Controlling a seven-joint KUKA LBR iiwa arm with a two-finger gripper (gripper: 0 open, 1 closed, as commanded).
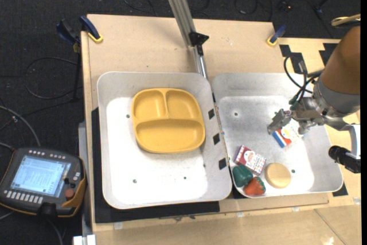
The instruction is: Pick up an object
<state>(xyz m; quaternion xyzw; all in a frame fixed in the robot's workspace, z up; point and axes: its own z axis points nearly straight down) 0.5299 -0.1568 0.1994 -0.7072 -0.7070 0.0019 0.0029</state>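
Observation:
My gripper (281, 122) hangs over the middle of the right bin (252, 109), at the end of the grey arm coming in from the right. Right beside it, toward the front right, lies a small white, blue and red packet (286, 136), partly covered by the wrist. Whether the gripper touches the packet is unclear. Near the bin's front edge sit a red and white box (250, 158), a green pepper (241, 174), a red vegetable (256, 186) and a tan round bun (278, 175).
A yellow divided plate (168, 120) lies in the left bin (114, 140). A metal pole (179, 0) slants up from between the bins. A teach pendant (40, 178) rests on the floor at left. Bare bin floor lies left of the gripper.

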